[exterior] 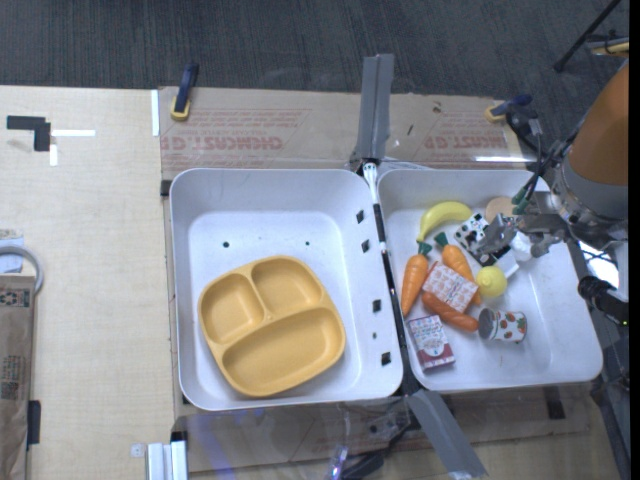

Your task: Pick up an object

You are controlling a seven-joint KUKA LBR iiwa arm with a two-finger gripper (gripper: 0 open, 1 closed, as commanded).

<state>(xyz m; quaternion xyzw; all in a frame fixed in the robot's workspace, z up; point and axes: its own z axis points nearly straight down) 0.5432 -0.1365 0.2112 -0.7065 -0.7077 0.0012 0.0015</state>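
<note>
The right bin (pixel 560 358) holds a heap of toy food. A yellow banana (pixel 443 214) lies at the back, with a black-and-white object (pixel 469 235) just right of it. Orange carrots (pixel 412 284) lie in the middle around a red-and-white box (pixel 449 288). A yellow lemon (pixel 491 281), a small printed can (pixel 503 326) and a second red box (pixel 430 342) sit nearer the front. My gripper (pixel 496 238) hangs low over the heap, between the black-and-white object and the lemon. The arm (pixel 590 193) reaches in from the right.
A yellow divided plate (pixel 272 324) lies in the left bin (pixel 200 208). A grey divider bar (pixel 376 108) runs between the bins at the back. Clamps sit on the cardboard behind, and a paper bag (pixel 12 348) stands at the far left.
</note>
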